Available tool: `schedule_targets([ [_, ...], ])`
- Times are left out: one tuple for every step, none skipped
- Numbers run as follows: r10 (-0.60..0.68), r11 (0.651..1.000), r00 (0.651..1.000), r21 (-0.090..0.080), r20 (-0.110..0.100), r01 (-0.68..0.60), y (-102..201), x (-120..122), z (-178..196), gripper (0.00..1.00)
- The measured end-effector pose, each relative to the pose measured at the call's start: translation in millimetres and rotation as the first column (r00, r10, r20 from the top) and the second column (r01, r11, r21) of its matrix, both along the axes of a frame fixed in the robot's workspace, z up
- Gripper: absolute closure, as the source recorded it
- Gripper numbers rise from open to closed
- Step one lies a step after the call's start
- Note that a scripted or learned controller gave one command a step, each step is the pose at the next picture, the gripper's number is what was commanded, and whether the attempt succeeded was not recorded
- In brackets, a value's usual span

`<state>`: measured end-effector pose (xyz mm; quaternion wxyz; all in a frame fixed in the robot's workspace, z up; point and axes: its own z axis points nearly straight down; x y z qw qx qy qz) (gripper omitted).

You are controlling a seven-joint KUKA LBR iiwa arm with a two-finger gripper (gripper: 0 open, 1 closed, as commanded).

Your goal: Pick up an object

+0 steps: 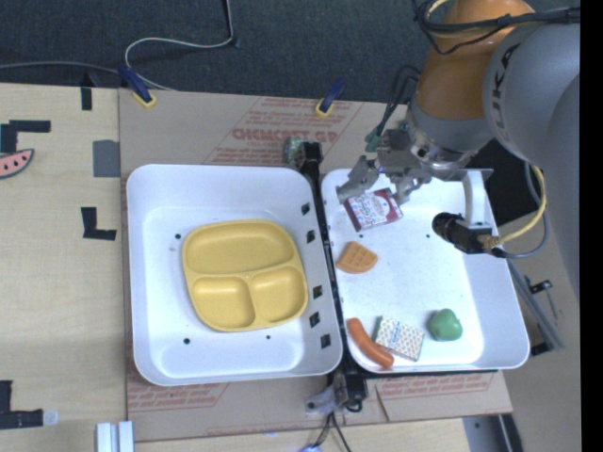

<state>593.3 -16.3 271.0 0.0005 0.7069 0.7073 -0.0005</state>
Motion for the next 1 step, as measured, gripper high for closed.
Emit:
schedule_targets([
  [0.002, 1.000, 1.000, 0.002, -0.002, -0.002, 46.4, -37.0, -10.9, 1.00],
])
